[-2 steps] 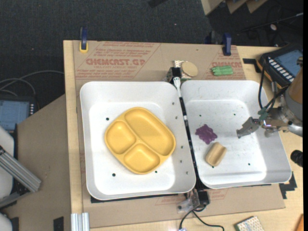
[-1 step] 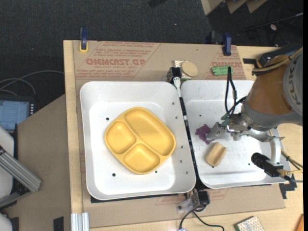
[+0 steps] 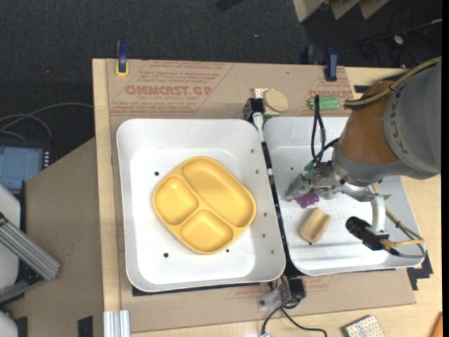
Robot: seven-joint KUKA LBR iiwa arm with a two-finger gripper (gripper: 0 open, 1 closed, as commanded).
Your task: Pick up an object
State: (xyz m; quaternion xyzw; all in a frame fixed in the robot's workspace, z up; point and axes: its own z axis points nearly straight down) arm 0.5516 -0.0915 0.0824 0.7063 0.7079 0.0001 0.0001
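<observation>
My gripper (image 3: 306, 186) hangs low in the left half of the right bin (image 3: 280, 153), with the arm reaching in from the right. A small purple thing (image 3: 306, 199) lies right under its tip, partly covered by it; whether it is gripped cannot be told. A tan cylinder-shaped block (image 3: 315, 225) lies on the bin floor just in front of the gripper, apart from it.
A yellow three-compartment plate (image 3: 203, 203) lies in the middle of the left bin (image 3: 137, 146). The ridge between the two bins (image 3: 270, 188) runs close to the left of the gripper. Clamps and a small round disc (image 3: 276, 102) sit at the bench's back edge.
</observation>
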